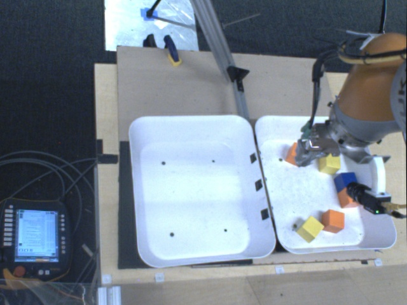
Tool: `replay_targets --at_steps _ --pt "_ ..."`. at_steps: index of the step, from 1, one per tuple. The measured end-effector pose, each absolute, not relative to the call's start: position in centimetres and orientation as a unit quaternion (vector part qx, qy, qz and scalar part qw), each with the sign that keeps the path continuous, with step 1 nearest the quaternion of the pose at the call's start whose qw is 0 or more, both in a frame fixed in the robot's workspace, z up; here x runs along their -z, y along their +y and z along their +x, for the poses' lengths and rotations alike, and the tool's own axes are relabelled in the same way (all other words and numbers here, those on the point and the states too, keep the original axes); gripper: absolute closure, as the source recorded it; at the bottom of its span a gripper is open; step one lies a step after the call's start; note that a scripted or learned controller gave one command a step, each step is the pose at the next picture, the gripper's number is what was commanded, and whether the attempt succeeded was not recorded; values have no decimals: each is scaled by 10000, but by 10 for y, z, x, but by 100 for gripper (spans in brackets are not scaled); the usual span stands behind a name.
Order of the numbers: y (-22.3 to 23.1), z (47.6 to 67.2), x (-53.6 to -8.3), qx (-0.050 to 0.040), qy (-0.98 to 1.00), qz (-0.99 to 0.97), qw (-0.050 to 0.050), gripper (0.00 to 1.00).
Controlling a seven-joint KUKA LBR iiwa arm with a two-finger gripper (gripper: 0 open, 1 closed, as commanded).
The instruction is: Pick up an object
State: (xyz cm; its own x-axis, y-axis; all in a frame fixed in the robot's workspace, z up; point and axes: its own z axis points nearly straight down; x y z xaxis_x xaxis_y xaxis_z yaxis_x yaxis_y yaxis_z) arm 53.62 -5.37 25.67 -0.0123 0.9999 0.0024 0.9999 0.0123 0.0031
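Note:
My gripper [306, 152] is low in the right bin [277, 124], near its back left part. It sits right against an orange block [291, 154], which pokes out on its left side and is partly hidden by it. A yellow block [329, 164] lies just right of the gripper. Further forward are a blue block [344, 180] with an orange piece [347, 199] in front of it, then a second yellow block [310, 228] and another orange block [332, 220] near the bin's front.
The left bin [136, 138] stands beside the right one, with black clips along the shared edge. A slanted metal pole [216, 37] crosses the bench behind the bins. A teach pendant [32, 235] and cables lie on the floor at the left.

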Motion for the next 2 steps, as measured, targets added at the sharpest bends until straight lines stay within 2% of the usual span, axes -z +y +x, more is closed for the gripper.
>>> replay_targets --at_steps 2 --pt "59 571 -269 -24 7112 7030 6 100"
